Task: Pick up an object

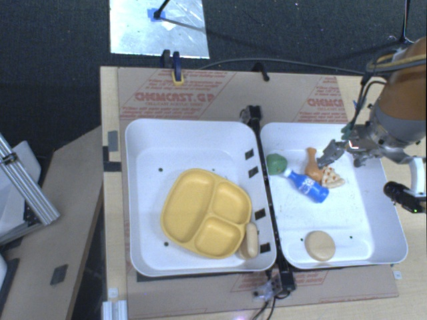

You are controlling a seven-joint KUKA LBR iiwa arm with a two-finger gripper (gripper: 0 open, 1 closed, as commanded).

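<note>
A: Camera view?
B: Glossy blue bottle (309, 187) in right bin (383, 245), long axis diagonal, white cap up-left by green blob (276, 162). Orange drumstick (313, 165), pizza slice (331, 177) beside it.
A: Gripper?
B: Gripper (329, 155) just right of the drumstick, arm slanting in from the right. Jaw state: can't tell.

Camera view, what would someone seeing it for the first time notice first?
The big yellow divided tray in the left bin stands out most. In the right bin, the gripper sits above a small cluster: a blue bottle, an orange drumstick toy, a pizza slice toy and a green piece. A tan round piece lies apart near the front.
</note>
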